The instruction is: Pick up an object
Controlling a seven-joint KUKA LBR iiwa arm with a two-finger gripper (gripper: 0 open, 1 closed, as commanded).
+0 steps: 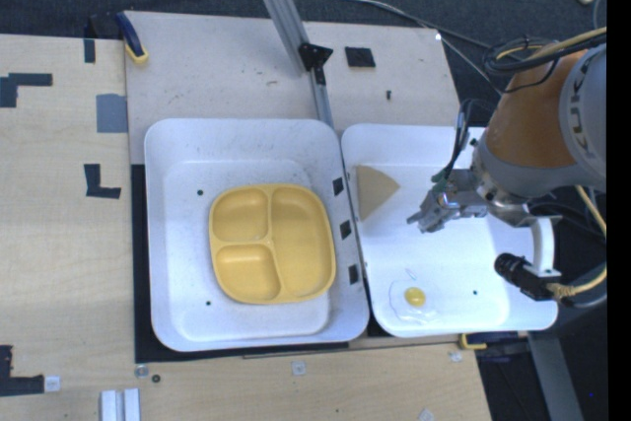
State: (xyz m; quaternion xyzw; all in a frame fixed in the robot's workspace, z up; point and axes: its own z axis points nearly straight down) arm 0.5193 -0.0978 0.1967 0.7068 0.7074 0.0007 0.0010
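In the right bin (463, 311) a tan wedge-shaped piece (374, 188) lies near the left wall, and a toy fried egg (413, 299) with a yellow yolk rests near the front edge. My gripper (430, 215) hovers over the middle of this bin, to the right of the wedge and above the egg, at the end of the grey arm with its orange band (537, 118). Nothing shows between its dark fingers. A yellow divided plate (271, 243) sits in the left bin (173, 212).
A slanted metal pole (286, 10) runs from the top down to the seam between the bins. Cables trail over the dark floor at the upper right. A blue-and-yellow clamp (131, 36) sits at the board's back left corner.
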